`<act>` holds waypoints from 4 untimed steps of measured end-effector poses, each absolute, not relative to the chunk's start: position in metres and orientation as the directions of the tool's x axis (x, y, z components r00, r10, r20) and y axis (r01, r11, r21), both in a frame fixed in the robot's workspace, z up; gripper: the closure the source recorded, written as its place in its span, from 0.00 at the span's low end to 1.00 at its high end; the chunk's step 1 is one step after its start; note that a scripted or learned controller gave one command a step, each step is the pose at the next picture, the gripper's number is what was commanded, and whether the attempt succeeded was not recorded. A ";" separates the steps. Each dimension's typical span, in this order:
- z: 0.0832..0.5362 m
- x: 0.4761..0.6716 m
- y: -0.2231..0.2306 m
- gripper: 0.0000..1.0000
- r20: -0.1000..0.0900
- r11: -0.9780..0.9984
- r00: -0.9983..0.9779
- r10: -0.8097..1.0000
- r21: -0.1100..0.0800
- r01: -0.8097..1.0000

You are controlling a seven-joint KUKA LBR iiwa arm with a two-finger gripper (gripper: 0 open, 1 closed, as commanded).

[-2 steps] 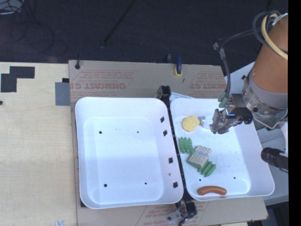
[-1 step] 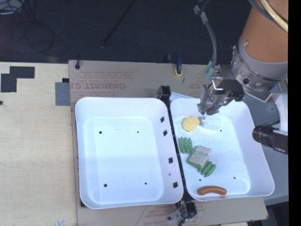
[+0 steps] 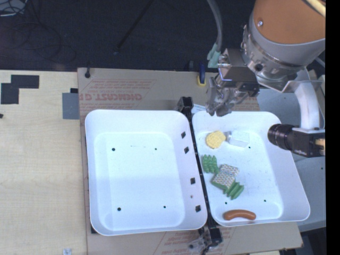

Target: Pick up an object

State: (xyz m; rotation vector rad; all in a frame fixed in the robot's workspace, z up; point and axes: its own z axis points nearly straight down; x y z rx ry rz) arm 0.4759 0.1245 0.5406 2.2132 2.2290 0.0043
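My arm (image 3: 287, 31): grey, with a broad orange band above the wrist, coming in from the right and hanging over the far edge of the right bin.
My gripper (image 3: 220, 109): held over the back rim of the right bin, near its left corner, just beyond the yellow piece.
My jaws: I cannot tell how they stand; the tips blur into one dark cluster against the cardboard.
What I hold: nothing shows between my fingers.
Right bin (image 3: 287, 195): shallow and white, with every loose object in it.
Yellow round waffle-like piece (image 3: 215, 139): lying flat in the far left part of the right bin, nearest to my gripper and apart from it.
Clear small block (image 3: 239, 138): just beside the yellow piece, on its right.
Green ridged piece (image 3: 209, 163): near the bin's left wall, below the yellow piece.
Checked grey-green pieces (image 3: 226, 176): two flat squares, overlapping, touching the green ridged piece on its right.
Green pea pods (image 3: 235, 190): at the lower right edge of the checked pieces, lying at a slant.
Toy sausage (image 3: 239, 215): orange-brown, lying crosswise by the near wall of the right bin, well apart from the others.
Left bin (image 3: 101, 142): white, side by side with the right bin, their walls joined by black clips.
Bench (image 3: 37, 174): pale wood with a brown cardboard sheet under both bins.
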 end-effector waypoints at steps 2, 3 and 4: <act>0.536 0.476 0.145 1.00 -0.002 0.002 -0.002 1.000 -0.006 1.000; 0.536 0.545 0.217 1.00 -0.001 0.004 -0.004 1.000 -0.001 1.000; 0.546 0.542 0.215 1.00 -0.004 0.004 -0.004 1.000 -0.008 1.000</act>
